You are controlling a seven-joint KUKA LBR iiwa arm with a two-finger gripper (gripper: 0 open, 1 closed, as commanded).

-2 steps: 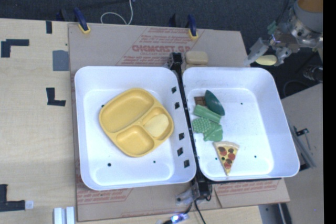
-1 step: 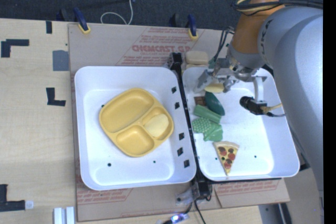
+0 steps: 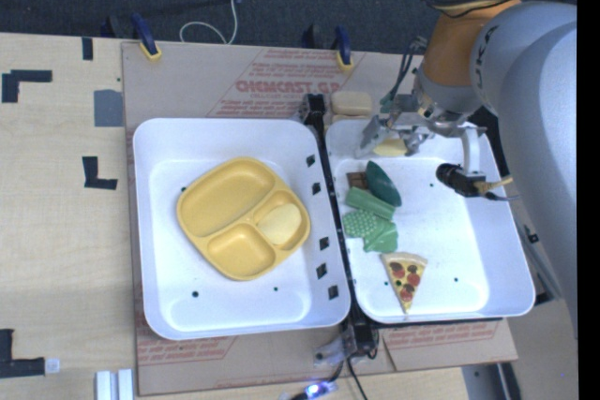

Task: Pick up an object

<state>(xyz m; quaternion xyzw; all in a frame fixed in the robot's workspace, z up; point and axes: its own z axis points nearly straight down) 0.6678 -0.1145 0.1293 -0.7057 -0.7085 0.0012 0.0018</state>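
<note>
My gripper (image 3: 392, 138) hovers over the back left corner of the right bin (image 3: 469, 295), with its fingers (image 3: 369, 140) spread open. A pale yellow piece (image 3: 389, 148) lies on the bin floor just under and between the fingertips, not gripped. Close in front of it lie a small brown piece (image 3: 356, 180), a dark green piece (image 3: 382, 183) and two lighter green pieces (image 3: 367, 202) (image 3: 369, 229). A toy pizza slice (image 3: 405, 276) rests nearer the front of the same bin.
The left bin (image 3: 155, 155) holds a yellow divided plate (image 3: 243, 217). A beige block (image 3: 352, 103) sits on the cardboard behind the bins. The arm's grey body (image 3: 534, 108) looms over the right bin's right side.
</note>
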